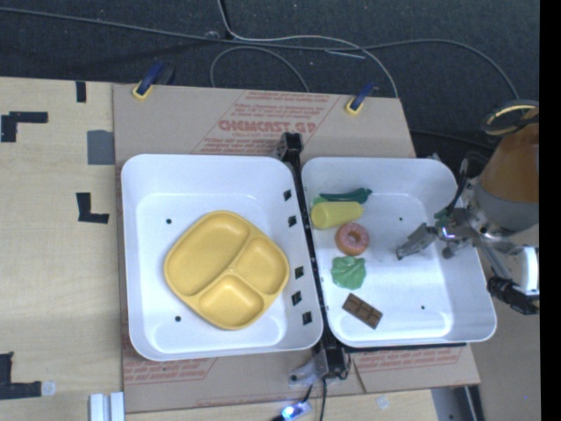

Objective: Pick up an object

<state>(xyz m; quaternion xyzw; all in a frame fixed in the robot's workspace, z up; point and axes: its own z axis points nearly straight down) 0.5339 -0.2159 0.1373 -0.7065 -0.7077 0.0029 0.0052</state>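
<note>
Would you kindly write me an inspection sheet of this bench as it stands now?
Surface: cardboard sheet under two white bins, left bin and right bin, on a wooden bench.
Job's things: right bin holds a yellow and green corn toy, a pink donut, a green leafy piece and a brown chocolate bar.
Clutter: yellow divided plate in the left bin.
Grippers: gripper over the right bin, near its right side, apart from the toys.
Cables: black cables across the dark floor behind the bench.
Surroundings: yellow clamps on the cardboard's far edge.
</note>
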